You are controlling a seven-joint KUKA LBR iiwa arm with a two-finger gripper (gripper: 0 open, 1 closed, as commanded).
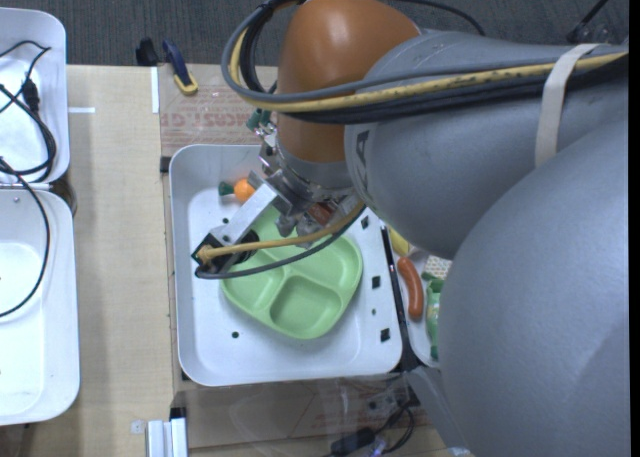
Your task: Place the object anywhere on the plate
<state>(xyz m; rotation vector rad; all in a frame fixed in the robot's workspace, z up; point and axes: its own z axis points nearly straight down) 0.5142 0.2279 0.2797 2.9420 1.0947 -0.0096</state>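
Note:
A light green divided plate (pixel 300 290) lies in the left white bin (pixel 200 350), toward its middle and right. A small orange object (pixel 243 187) rests on the bin floor just beyond the plate's far left rim. My gripper (pixel 303 211) hangs under the orange wrist band, over the plate's far edge and a little right of the orange object. Its tips are hidden by the wrist. A small reddish-brown bit (pixel 322 211) shows at the gripper; I cannot tell whether it is held.
The arm covers most of the right bin, where a red sausage-like piece (pixel 409 285), a green piece (pixel 433 311) and a yellow piece (pixel 398 241) show. White basins with black cables (pixel 30 145) stand at the far left. A blue-handled tool (pixel 180 67) lies behind the bins.

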